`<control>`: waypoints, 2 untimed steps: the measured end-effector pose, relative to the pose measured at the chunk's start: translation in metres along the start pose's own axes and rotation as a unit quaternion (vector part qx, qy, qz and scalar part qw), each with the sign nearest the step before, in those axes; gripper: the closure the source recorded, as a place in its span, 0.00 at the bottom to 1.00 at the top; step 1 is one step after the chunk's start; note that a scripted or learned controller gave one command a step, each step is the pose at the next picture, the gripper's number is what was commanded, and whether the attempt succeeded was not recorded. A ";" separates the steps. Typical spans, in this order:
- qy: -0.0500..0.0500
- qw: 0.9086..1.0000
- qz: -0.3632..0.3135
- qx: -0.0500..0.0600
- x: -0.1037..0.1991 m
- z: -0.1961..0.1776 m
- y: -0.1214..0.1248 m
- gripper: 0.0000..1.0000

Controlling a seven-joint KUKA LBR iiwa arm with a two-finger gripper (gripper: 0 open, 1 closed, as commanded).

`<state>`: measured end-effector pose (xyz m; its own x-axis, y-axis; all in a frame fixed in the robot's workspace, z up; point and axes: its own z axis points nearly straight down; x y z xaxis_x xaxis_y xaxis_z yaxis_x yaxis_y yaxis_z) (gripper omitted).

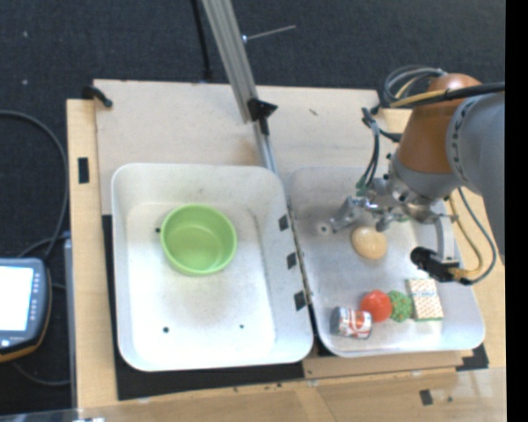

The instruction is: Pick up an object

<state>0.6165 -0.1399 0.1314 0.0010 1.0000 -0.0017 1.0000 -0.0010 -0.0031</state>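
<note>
Tool [367,211] just above beige egg-shaped object [369,242], finger state unclear.

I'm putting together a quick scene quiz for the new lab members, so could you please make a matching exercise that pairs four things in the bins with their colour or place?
Things:
1. bowl
2. egg-shaped object
3. tomato-like ball
4. small box

Descriptions:
A. red, beside a silver can
B. green, alone in the left bin
C. patterned, near the right bin's right edge
D. pale beige, just below the pincer

Pairs: 1-B, 2-D, 3-A, 4-C
</note>
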 end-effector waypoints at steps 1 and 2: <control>0.000 1.000 0.002 -0.004 -0.002 -0.014 0.002 1.00; 0.000 1.000 -0.002 -0.005 0.002 -0.078 0.001 1.00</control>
<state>0.6173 -0.1379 0.2090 -0.0022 1.0000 -0.0017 1.0000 0.0022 0.0078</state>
